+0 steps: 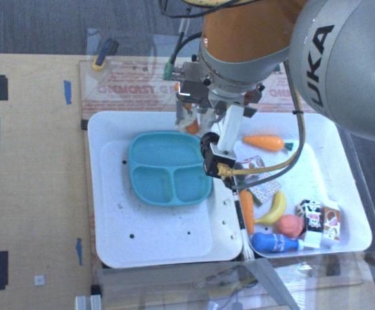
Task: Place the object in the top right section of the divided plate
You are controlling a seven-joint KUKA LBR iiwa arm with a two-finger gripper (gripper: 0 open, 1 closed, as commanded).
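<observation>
Teal divided plate (pixel 168 154) sits in the left bin (pixel 110 225). The gripper (pixel 195 120) hovers at its far right rim, with a small orange object (pixel 190 127) just beneath. Clamped or not? Can't tell. Looks like placing: the next move needs lining up over the top right section, then a release.

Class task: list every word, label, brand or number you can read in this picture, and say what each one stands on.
"UKA": large black letters on the grey robot arm.
Red print on the board behind the bins: too blurred to read.
Print on the small cartons in the right bin: too small to read.
Label on the blue bottle: too small to read.
</observation>
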